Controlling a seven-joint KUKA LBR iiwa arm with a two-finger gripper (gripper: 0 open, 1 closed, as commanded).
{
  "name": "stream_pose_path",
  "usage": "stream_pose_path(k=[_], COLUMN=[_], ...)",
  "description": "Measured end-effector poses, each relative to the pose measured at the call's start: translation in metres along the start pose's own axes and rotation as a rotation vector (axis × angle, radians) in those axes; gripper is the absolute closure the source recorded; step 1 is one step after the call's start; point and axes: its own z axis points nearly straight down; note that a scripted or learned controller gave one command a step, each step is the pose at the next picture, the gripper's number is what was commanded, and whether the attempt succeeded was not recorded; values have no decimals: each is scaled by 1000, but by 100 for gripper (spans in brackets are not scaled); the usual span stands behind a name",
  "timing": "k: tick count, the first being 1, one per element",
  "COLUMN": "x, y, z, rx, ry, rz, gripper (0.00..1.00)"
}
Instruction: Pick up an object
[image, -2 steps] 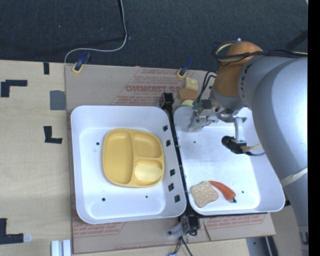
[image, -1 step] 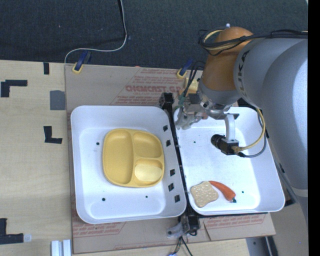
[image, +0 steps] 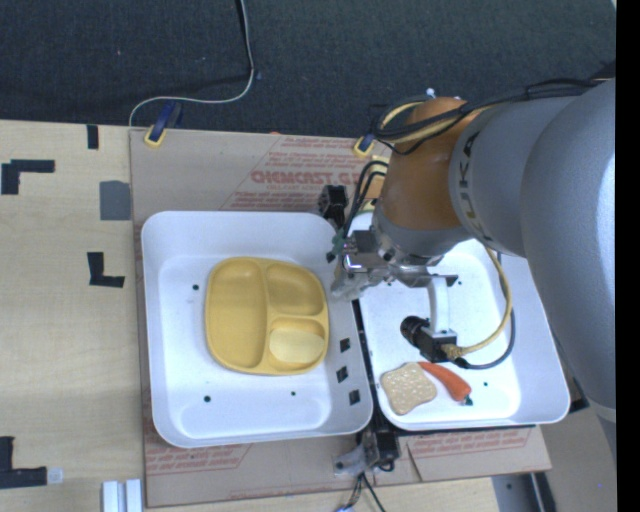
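though we cannot tell if the hand, at the left wall of the right bin, is apart or together, we judge this the approach: next, descend onto the bread slice or carrot there.

On the table you have two bins side by side. In the left bin a divided plate lies at the middle. In the right bin a bread slice lies at 7 o'clock, with a carrot just beside it at its 3 o'clock.
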Motion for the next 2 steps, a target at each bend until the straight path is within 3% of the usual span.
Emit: stream_pose_path(k=[1, 2], x=[-55, -148], y=[-14, 22], z=[5, 42], rx=[-2, -4], ry=[-1, -3], rz=[4, 7], gripper=[100, 100])
